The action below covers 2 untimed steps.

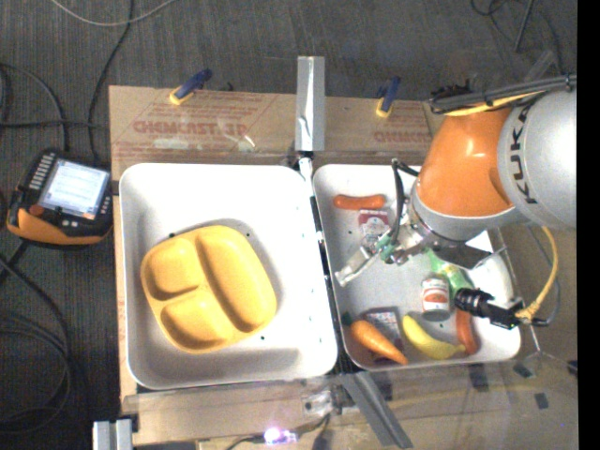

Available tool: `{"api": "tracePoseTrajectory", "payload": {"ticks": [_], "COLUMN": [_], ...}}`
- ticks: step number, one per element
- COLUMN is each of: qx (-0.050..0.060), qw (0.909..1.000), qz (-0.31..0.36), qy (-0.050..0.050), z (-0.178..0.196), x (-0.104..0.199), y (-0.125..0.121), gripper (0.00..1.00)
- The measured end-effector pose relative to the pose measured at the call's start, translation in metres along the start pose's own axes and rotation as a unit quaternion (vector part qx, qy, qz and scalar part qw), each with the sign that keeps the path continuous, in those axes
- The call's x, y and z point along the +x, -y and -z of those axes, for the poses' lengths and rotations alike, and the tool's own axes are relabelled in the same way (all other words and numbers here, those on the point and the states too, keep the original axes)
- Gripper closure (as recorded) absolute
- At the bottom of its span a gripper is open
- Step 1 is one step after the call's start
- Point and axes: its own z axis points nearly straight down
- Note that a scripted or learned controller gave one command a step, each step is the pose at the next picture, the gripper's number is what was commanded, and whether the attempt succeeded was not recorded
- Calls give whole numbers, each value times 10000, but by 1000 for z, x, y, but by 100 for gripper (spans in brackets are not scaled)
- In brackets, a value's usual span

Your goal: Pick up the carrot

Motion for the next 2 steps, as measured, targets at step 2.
{"api": "tracePoseTrajectory", "payload": {"ticks": [2], "qx": [-9], "qw": [9860], "qz": [1667], "qy": [7], "z": [35], "x": [3], "y": [-13], "gripper": [0]}}
